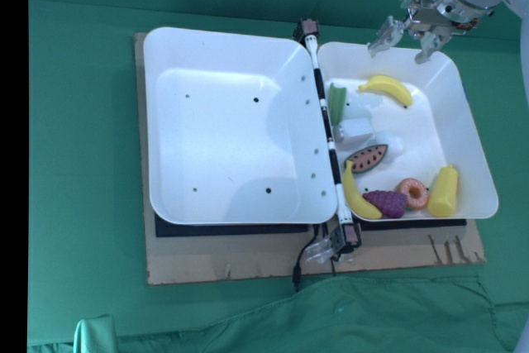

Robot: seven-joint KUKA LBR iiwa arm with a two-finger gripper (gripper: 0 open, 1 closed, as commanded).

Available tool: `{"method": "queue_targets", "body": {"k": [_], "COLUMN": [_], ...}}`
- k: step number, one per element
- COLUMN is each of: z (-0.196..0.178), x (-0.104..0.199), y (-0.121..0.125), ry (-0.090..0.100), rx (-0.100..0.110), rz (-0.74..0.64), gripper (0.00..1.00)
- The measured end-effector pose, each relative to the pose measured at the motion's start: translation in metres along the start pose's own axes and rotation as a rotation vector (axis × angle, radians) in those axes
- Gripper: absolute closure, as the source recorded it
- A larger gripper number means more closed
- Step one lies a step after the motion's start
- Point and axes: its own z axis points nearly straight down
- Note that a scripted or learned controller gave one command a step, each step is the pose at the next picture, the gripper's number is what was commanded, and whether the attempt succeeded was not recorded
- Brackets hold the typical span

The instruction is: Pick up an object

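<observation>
Green cloth point(99, 136) covers bench; cardboard sheet point(248, 267) under bins; lighting even, prob. overhead.

Gripper: we see the gripper point(407, 40) above the far edge of the right bin point(471, 124), fingers spread apart with nothing between them.
Right bin, far part: a yellow banana point(387, 88) near the far edge; a green piece point(337, 102) and a white block point(355, 128) along the left wall.
Right bin, near edge: we find a watermelon slice point(368, 158), a second banana point(356, 194), a purple fruit point(385, 202), a donut point(412, 193) and a yellow corn-like piece point(444, 192).
Left bin point(165, 54): white, dotted with small dark marks.
</observation>
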Motion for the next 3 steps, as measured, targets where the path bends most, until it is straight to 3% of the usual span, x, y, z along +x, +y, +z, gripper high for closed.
{"method": "queue_targets", "body": {"k": [1, 2, 3], "z": [-0.014, -0.061, -0.032], "x": [-0.001, 0.048, 0.101], "y": [0.001, -0.053, -0.087], "ry": [-0.002, 0.003, 0.003], "rx": [-0.007, -0.002, 0.005], "rz": [0.002, -0.005, -0.006], "gripper": [1.0, 1.0, 1.0]}}
